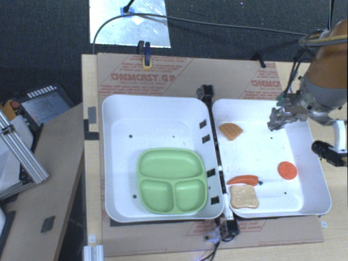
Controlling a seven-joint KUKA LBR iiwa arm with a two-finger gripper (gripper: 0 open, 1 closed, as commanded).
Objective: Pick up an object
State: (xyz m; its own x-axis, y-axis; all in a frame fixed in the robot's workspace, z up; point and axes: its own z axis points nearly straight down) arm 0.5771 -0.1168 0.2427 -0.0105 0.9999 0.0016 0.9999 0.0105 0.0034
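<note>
Two shallow white bins sit side by side on the tabletop [179,72], which is covered with a printed brown sheet. The left bin [117,113] holds a green divided plate [172,179] in its lower half, with one long compartment at the top and two smaller ones below. The right bin [312,192] holds four small food-like pieces — a tan, bread-coloured piece [230,130] near its upper left corner, a red-orange sausage shape [243,180] low along its left side, a slice of toast [243,197] just below and nearly touching the sausage, and a round orange-red disc [287,170] toward the right wall. The arm reaches in from the right of the frame, its orange band at the upper right, and the tool [275,119] hangs over the upper middle of the right bin, to the right of the tan piece and well apart from the disc, sausage and toast. Nothing can be seen between its tips, and whether they are spread or pressed together cannot be told at this size. A black clip [206,92] sits where the two bins meet at the top.
</note>
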